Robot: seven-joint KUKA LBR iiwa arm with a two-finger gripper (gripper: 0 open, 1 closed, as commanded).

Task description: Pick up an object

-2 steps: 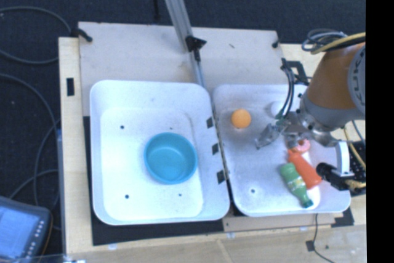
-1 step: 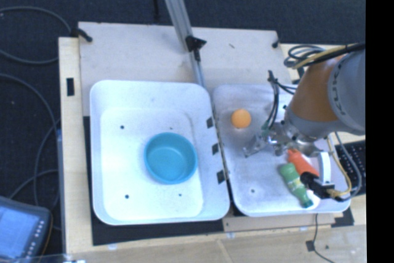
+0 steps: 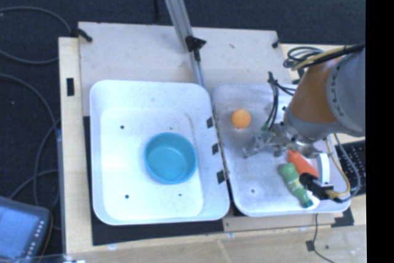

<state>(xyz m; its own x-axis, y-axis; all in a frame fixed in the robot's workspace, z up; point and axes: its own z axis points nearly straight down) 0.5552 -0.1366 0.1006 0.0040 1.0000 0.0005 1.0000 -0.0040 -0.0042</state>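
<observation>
Two white bins lie side by side on the bench. The left bin (image 3: pixel 108 132) carries one blue bowl (image 3: pixel 170 157), a little toward its near edge from the middle. The right bin (image 3: pixel 246 191) carries an orange ball (image 3: pixel 241 119) near its left wall in the far half, and a green piece (image 3: pixel 294 183) and an orange piece (image 3: pixel 300 162) just beside each other at its near right corner; what these two are cannot be read at this size.

The arm (image 3: pixel 326 98) leans over the right edge of the right bin. The gripper (image 3: pixel 261 143) hangs above the middle of that bin, between the ball and the two pieces. Whether its fingers stand apart or together cannot be told, and nothing is seen between them.

No object is yet lifted, so you are judged to be at the approach.

Handling, as a judgement: the ball looks light, smooth and rigid, and apt to roll away at a glancing touch; take it across its widest part, straight from above. The two pieces look long, and would best be taken across the short width, though their closeness and the bin wall may crowd the fingers. The bowl offers only its rim.
</observation>
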